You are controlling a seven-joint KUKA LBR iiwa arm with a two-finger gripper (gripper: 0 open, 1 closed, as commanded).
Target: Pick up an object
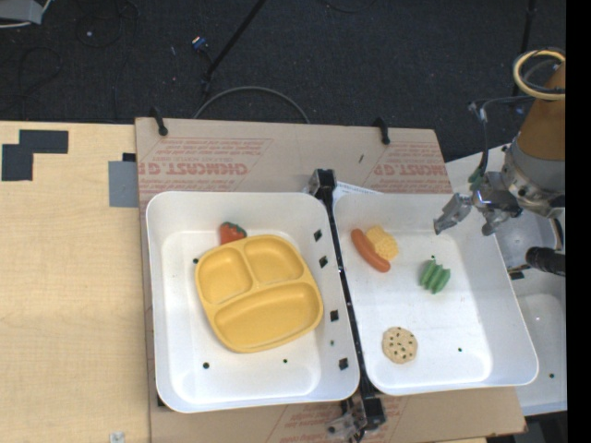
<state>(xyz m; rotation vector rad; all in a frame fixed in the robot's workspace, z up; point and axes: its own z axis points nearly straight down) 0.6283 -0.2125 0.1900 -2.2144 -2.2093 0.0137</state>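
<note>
In the left bin (171,247) sits a yellow divided plastic tray (259,292). The right bin (499,340) holds an orange-and-yellow hot dog toy (374,247), cookie (399,345) and green piece (434,276), all unpicked. My gripper (473,212) hovers spread at its far right corner, grasping nothing.

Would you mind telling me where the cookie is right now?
The cookie lies in the right bin, near its front edge, below the hot dog and left of the green toy.

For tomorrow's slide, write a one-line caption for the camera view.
Pincer hovers at the right bin's far edge, above hot dog, green toy and cookie.
</note>
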